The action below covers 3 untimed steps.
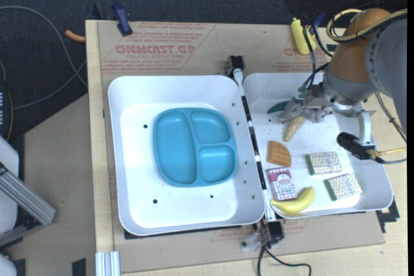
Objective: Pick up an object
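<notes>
Objects for picking are lying in the right bin [381, 187]: beige piece [292, 129] just beneath the pincer [299, 108], cracker [279, 153], banana [294, 201] and packets [323, 163] below it. Pincer closure cannot be determined. Blue plate [194, 145] is sitting leftward, in the left bin [129, 106].

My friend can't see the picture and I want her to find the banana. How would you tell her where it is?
Look at the right white bin, the one the grey arm reaches into. Go to its near edge, close to the divider between the bins: the banana lies there, just below a small pink packet. It is the only yellow, curved thing; its neighbours are flat and squarish.
</notes>
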{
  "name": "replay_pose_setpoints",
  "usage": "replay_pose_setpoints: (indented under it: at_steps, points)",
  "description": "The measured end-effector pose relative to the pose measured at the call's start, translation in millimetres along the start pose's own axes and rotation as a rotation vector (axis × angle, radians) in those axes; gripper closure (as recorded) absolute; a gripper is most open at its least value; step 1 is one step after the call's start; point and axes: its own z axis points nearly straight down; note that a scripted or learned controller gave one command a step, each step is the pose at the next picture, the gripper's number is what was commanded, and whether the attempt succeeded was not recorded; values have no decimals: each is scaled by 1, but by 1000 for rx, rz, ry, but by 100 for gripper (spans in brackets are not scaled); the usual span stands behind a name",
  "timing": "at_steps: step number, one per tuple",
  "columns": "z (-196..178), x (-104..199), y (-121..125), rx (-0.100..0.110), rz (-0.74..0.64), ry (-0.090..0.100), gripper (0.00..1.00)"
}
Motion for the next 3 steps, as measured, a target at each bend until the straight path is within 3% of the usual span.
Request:
replay_pose_setpoints:
  at_steps: [1,2,3]
  points:
    - [-1,48,28,-3,-1,-1,0]
    - [-2,52,46,-3,-1,-2,0]
    - [-12,52,46,-6,-1,-4,100]
